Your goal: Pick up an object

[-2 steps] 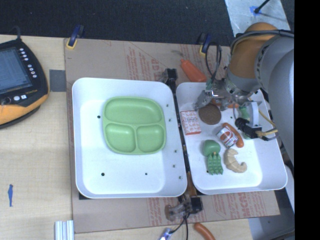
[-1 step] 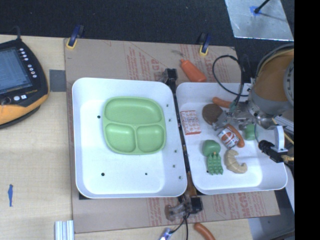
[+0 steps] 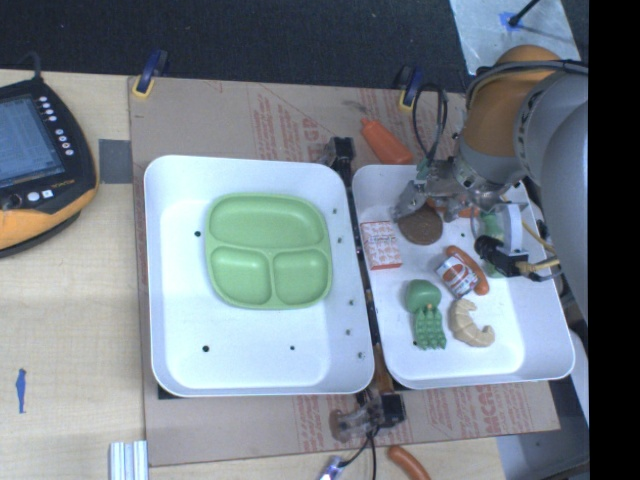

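The claw (image 3: 432,200) sits low in the right bin (image 3: 545,353), right over a brown round object (image 3: 421,227) (whether it grips anything, I cannot tell). Nearby lie a red-white can (image 3: 459,271), croissant (image 3: 470,323) and green toy (image 3: 427,313).

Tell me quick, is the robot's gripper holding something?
Gripper: low over the brown round thing in the right bin; open or closed cannot be told.
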